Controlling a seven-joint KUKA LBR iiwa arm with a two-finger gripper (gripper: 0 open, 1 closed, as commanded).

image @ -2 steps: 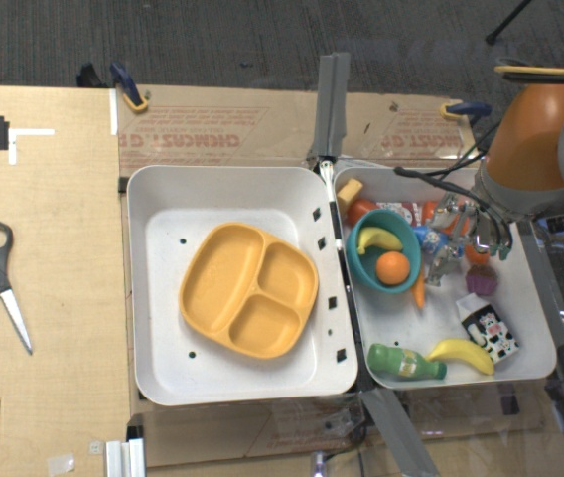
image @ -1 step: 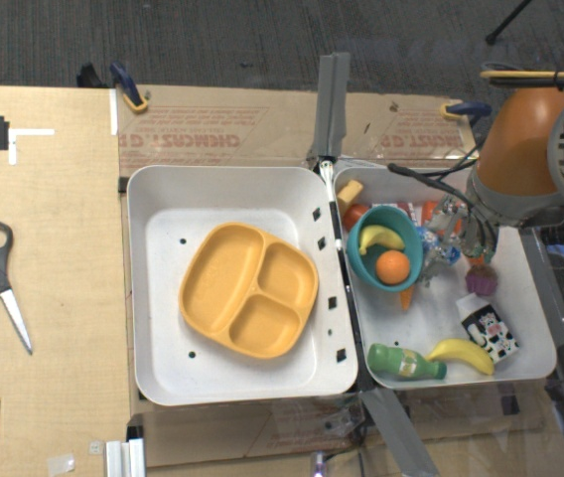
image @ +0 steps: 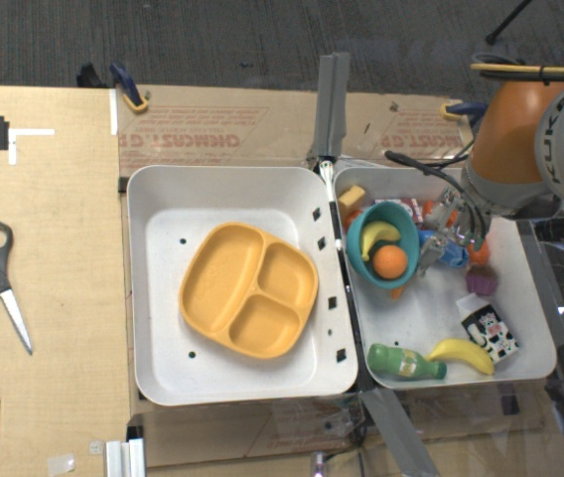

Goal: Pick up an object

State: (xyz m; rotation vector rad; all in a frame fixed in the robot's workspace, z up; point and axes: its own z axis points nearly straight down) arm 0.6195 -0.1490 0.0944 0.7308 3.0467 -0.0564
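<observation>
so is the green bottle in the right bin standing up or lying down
Lying down. The green bottle rests on its side along the near edge of the right bin, beside the banana.

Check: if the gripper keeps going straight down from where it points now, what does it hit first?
Likely the blue object directly under the gripper, beside the teal bowl. Depth is unclear from this slanted view; it may already be touching.
</observation>
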